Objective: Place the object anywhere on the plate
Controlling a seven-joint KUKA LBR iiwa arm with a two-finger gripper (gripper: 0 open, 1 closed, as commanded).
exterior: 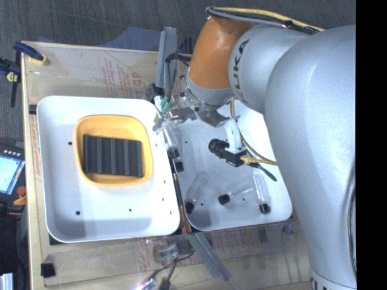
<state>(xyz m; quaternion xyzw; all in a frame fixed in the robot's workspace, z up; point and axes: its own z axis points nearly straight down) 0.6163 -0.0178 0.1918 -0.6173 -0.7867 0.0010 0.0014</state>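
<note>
Plate (pixel 113 128) lies flat in left bin (pixel 60 210), long axis left-right, bare bin floor around it. Gripper (pixel 162 109) sits beside plate's upper right; jaw state indiscernible.

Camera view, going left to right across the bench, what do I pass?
Left bin → yellow plate with its dark ridged insert → right bin holding clear tubes → grey arm.

The grey arm (pixel 302 89) bears part of the dark "KUKA" lettering.
</note>
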